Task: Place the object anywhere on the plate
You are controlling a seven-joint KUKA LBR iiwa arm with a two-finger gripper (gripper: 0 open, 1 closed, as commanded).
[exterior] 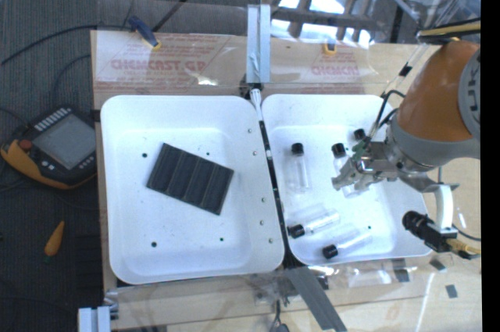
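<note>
Here, clear vials (298,165), black caps, dark ribbed plate (190,178)

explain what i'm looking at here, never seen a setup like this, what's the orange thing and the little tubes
This is one camera fixed above a bench, looking down at a slant. The grey and orange shape is a robot arm reaching in from the right; its gripper hangs over the right bin. Whether its fingers are open or shut is unclear. The tubes are small clear vials with black caps, several lying loose in that bin. The left bin holds a dark ribbed plate, where a vial should end up. Left of the bench, on the floor, lies a handheld control pad.
</note>
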